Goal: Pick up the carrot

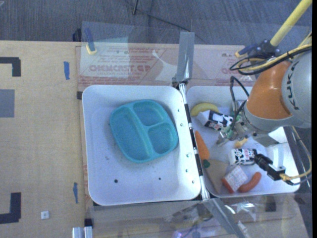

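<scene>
The carrot (201, 146) lies in the right bin (214, 187) along its left wall, orange with a green tip at its near end. My gripper (231, 133) hangs over the middle of the same bin, to the right of the carrot and apart from it. The arm's orange band and grey body cover the bin's right side.
A teal divided plate (143, 130) sits in the left bin (99, 177). The right bin also holds a banana (203, 108), two small black-and-white cartons (218, 120) (243, 155), a red-and-white packet (233, 177) and a sausage (249, 181). Cables (252, 58) trail behind the arm.
</scene>
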Robot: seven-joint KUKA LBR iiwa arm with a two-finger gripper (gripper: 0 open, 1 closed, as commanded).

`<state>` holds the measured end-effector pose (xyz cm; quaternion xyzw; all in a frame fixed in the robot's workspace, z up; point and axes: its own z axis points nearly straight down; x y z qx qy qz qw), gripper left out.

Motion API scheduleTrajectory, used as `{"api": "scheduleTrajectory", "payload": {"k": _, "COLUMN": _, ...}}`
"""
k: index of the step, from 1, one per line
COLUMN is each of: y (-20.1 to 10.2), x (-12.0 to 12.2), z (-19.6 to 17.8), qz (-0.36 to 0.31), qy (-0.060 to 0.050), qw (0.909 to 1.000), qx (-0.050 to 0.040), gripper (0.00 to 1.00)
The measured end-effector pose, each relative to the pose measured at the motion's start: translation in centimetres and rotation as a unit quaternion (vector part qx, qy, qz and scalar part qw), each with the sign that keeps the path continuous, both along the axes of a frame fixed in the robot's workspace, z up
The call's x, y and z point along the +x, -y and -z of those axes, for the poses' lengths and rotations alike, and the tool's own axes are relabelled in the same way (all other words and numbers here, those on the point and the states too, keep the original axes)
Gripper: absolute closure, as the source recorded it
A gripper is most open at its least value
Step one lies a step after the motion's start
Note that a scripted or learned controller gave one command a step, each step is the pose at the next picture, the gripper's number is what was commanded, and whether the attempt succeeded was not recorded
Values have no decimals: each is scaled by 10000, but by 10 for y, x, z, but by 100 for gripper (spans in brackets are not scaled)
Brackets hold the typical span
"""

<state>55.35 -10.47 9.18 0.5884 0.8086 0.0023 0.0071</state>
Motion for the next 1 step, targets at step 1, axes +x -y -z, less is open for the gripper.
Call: {"api": "scheduleTrajectory", "payload": {"k": 1, "y": -4, "x": 62, "z": 1, "qz": 2336, "qy": -5, "qw": 9723, "qx": 37, "gripper": 100}}
